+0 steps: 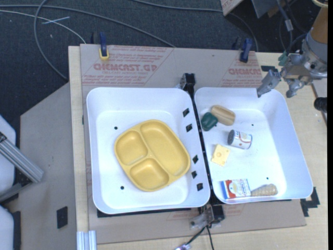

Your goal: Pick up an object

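My gripper (279, 85) hangs over the far right corner of the right bin (291, 139), fingers spread apart and open with nothing between them. Below and to its left in that bin lie a tan bread roll (223, 114), a dark green piece (208, 121), a small white can on its side (239, 139), a yellow cheese wedge (221, 154), a red and white carton (235, 188) and a waffle cone (264, 190). The gripper touches none of them.
The left bin (101, 139) holds a yellow divided plate (151, 154). A black divider with clips runs between the bins. Blue clamps (103, 48) grip the board's far edge. Cables lie on the dark floor beyond.
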{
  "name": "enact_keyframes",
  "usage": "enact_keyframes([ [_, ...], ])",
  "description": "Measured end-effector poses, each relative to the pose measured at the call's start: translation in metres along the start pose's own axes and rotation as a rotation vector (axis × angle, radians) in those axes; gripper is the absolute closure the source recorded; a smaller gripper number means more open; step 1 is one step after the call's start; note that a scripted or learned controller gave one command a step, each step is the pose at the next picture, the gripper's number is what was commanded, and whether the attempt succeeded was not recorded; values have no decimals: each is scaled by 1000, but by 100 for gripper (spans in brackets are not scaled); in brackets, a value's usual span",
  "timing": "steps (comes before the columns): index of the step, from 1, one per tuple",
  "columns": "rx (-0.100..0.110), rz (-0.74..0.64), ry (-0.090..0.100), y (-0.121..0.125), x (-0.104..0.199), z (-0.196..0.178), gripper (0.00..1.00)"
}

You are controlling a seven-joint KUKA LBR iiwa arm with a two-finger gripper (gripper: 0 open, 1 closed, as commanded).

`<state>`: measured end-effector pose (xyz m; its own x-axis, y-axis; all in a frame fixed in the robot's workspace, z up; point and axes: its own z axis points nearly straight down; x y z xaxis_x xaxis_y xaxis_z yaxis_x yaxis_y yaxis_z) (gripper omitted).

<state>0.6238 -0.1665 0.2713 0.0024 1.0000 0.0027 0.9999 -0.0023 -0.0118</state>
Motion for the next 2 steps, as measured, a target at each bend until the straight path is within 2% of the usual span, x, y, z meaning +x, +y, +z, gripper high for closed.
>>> enact_keyframes([
  [1, -12, -3, -2, 2, 0, -7, 0],
  [2, -7, -2, -2, 9, -7, 49, 0],
])
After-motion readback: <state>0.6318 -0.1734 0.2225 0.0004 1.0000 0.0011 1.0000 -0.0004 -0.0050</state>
